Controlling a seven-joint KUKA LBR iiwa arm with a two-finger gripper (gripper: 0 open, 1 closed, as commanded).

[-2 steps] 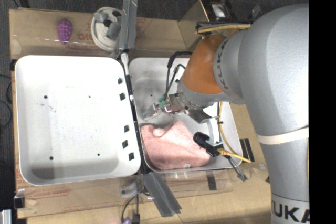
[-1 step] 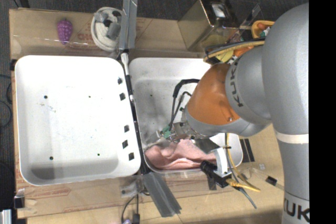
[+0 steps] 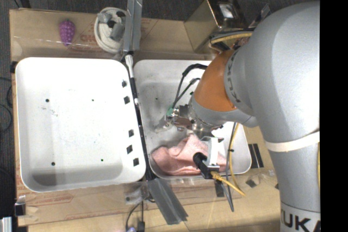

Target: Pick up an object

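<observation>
So we're looking at a pink cloth bunched up along the near edge of the right bin, partly under the wrist. It's looking soft, light and floppy, so we're guessing a pinch on a raised fold beats going for the flat part. The gripper is hanging just past it, over bare bin floor; honestly can't tell if it's open or closed.
</observation>
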